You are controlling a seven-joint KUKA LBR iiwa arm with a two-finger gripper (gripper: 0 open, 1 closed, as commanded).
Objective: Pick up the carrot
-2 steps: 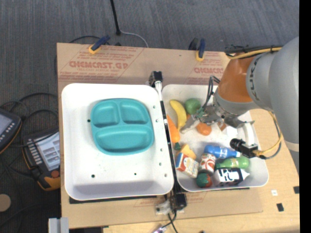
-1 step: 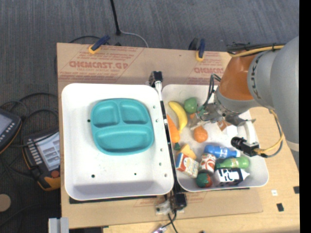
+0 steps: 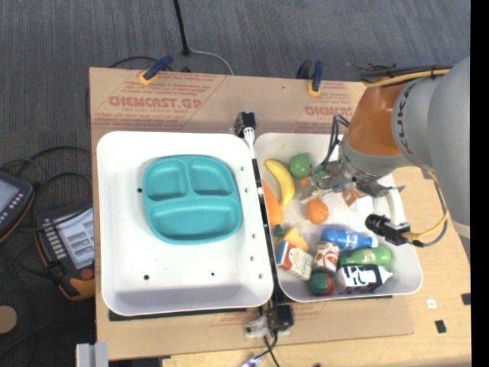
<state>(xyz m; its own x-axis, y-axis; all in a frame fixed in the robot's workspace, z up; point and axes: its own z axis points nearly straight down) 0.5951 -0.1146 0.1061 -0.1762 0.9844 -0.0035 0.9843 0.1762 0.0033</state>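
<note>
From above, 2 white bins sit side by side on the bench. The left bin (image 3: 122, 281) holds a teal divided tray (image 3: 193, 198). The right bin (image 3: 409, 277) is crowded with a banana (image 3: 280, 180), a green fruit (image 3: 299, 164), a small orange ball (image 3: 318, 211), a blue bottle (image 3: 345, 240), a small carton (image 3: 295, 259) and a dark green bottle (image 3: 365, 267).

The carrot (image 3: 271, 206) lies along the right bin's left wall, just beside the banana and partly tucked under it.

The arm (image 3: 428, 128) reaches in from the right, and its gripper (image 3: 330, 176) hangs over the upper middle of the right bin, near the green fruit and above the orange ball, apart from the carrot. Whether its jaws are spread or closed cannot be told.
</note>
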